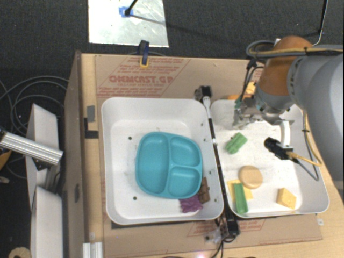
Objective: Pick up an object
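the gripper (240, 116) sits over the far part of the right bin (317, 198); whether it is open or closed cannot be told. nothing is seen held. the green block (235, 143) lies on the bin floor just in front of the gripper, apart from it. a tan disc (250, 177), a yellow wedge (286, 198) and a green stick (240, 198) lie nearer the front rim. the left bin (115, 122) holds a teal plate (167, 164), with a purple item (188, 204) at its front edge.
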Available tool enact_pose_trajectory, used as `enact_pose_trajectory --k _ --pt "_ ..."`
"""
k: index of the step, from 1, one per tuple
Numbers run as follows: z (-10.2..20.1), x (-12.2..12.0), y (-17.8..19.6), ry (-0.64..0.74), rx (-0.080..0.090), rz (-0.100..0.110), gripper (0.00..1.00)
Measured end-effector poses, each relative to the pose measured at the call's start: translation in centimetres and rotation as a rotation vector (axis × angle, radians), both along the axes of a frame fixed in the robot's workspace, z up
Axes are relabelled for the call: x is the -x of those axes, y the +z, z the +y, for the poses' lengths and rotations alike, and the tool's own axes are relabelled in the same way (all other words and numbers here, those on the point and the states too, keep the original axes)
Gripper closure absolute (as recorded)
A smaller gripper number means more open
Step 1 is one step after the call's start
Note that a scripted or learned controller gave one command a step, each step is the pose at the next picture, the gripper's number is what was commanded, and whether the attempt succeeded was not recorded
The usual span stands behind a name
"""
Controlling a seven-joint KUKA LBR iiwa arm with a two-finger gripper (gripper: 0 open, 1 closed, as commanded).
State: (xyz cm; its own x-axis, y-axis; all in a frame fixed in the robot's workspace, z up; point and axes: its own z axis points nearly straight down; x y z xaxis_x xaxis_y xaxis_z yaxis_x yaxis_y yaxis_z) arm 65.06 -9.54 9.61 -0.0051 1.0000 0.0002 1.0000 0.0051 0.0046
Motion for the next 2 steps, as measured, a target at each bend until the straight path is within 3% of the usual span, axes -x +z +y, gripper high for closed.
enact_pose_trajectory --k 1,2 --pt "0.0 0.0 0.0 0.0 0.0 0.0 0.0" --pt "0.9 4.3 -1.3 -0.005 0.0 0.008 0.0"
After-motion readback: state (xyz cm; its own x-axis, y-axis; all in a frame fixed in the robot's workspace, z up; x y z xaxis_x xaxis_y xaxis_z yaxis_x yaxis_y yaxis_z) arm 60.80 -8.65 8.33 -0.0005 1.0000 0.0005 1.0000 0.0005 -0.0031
